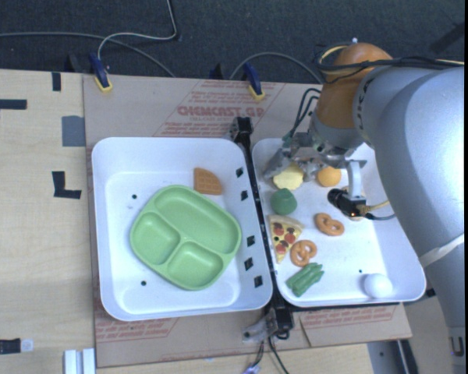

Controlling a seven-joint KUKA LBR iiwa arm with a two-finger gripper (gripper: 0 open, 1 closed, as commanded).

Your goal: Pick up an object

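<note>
My gripper hung over the yellow lemon near the right bin's far-left corner. I judged the risk was crowding: the green ball just beside it could be knocked and spoil the pick.

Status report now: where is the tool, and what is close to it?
Tool low in right bin, at far end. Yellow piece directly below it, grasp unconfirmed. Green ball and orange ball crowd close.
</note>
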